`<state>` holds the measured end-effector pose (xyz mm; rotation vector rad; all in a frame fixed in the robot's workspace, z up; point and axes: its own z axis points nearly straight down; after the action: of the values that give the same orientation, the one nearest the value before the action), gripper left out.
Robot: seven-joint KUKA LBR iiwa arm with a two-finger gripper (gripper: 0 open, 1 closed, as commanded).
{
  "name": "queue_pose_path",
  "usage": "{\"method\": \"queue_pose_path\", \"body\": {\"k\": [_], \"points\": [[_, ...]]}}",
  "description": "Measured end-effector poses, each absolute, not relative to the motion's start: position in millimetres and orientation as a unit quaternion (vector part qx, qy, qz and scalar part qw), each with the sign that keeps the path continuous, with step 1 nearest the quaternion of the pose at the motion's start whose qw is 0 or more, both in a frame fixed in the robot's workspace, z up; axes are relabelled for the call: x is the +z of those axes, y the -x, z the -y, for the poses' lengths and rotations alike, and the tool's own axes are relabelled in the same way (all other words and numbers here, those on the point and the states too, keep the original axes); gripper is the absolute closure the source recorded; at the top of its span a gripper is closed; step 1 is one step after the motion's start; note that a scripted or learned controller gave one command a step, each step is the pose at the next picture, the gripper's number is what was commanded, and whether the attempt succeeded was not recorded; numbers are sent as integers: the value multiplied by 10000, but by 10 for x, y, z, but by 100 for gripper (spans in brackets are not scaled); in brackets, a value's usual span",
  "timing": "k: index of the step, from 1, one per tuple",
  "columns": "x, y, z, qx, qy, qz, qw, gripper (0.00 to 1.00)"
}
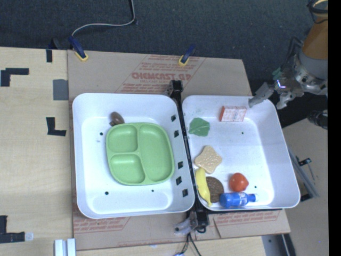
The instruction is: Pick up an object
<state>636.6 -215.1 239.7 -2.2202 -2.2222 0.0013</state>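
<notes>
The right bin (279, 143) holds a pink-and-white packet (233, 113), a green leaf (199, 126), a slice of toast (208, 159), a yellow banana (202, 184), a brown round piece (216, 186), a red tomato (239, 182) and a blue bottle (237, 199). My gripper (268, 100) hangs over the bin's far right corner, just right of the packet. It is open, and nothing sits between its fingers.
The left bin (88, 143) carries a green divided plate (140, 153) and a small brown object (116, 118) near its far wall. Black clips join the two bins along the middle. Cardboard lies under both bins, with yellow clamps at its far edge.
</notes>
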Motion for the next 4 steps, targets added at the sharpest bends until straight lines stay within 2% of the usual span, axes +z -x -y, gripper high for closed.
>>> {"method": "queue_pose_path", "body": {"k": [1, 2, 3, 4], "points": [[1427, -5802, 1508, 10, 7068, 7074, 25, 0], [881, -5530, 995, -14, 7072, 7070, -32, 0], [1519, -5586, 1705, 5, 7073, 7069, -11, 0], [857, -4838, 1472, -2, 7073, 7070, 6, 0]]}}
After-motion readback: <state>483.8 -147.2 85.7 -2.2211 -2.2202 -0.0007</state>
